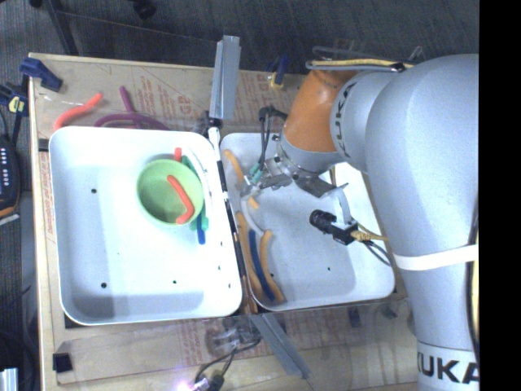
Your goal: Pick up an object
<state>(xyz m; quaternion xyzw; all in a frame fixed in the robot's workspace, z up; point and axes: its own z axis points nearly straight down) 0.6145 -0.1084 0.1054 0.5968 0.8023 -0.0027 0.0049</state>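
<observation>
Orange and blue curved plastic pieces lie closest, bunched along the left wall of the right-hand shallow white bin, running from its near corner up toward the middle. Just left of them, across the divider, the left-hand white bin holds a round green plastic bowl with a bent orange-red strip lying inside it and a short blue and green piece touching its right rim. Farther back in the right bin, the gripper on the grey arm with its orange wrist band sits low near the far left corner, beside a thin orange curved strip against the wall; whether its claw is apart or together I cannot tell, since the wrist hides it, and nothing can be seen held. Judging by this, the step in hand is the reach down toward that far cluster of strips, with the lift not yet made. A good next move would call for closing squarely on one strip away from the wall, then rising straight.
</observation>
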